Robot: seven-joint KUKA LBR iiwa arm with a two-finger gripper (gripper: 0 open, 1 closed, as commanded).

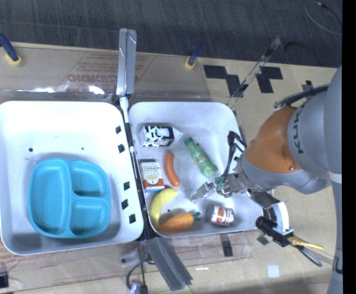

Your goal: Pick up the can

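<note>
nearest us we see the grey arm (325, 133) with its orange band, reaching in over the right bin (184, 110); below it sits the gripper (209, 188), low over the bin floor; its fingers (200, 192) look slightly parted with nothing between them, though the view is small and we judge this loosely; the can (221, 215) lies on its side just below and a little right of the fingers, apart from them, near the bin's front wall; just above the fingers lies a green bottle (200, 157); to their left we see a sausage (173, 168), a small carton (151, 174), a banana (159, 202) and a carrot (179, 220); farther up sits a cow-patterned carton (158, 135); the left bin (18, 121) holds a blue tray (70, 198); we judge the can stiff, light and smooth, likely to roll when nudged; we would close across its curved body at mid-length, fingers squarely either side, since the wall crowds one end.
</note>
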